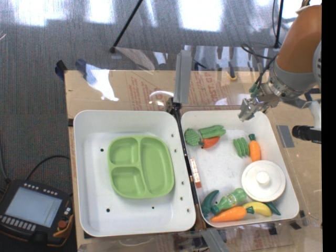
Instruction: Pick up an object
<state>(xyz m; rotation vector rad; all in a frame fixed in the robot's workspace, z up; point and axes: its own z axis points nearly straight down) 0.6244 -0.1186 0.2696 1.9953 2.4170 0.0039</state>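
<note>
Several toys fill the right bin (281,156); the carrot (254,150) lies nearest the gripper (249,111), which hovers above the far rim. Its grasp state cannot be told. It should descend straight, straddling the carrot crosswise.

a single camera sits fixed high above the bench (131,85), looking down at a slant toward the far floor. it stands far enough back to take in both white bins, the left bin (84,140) and the right bin (278,140), whole. the arm (296,51) enters from the right edge.
</note>
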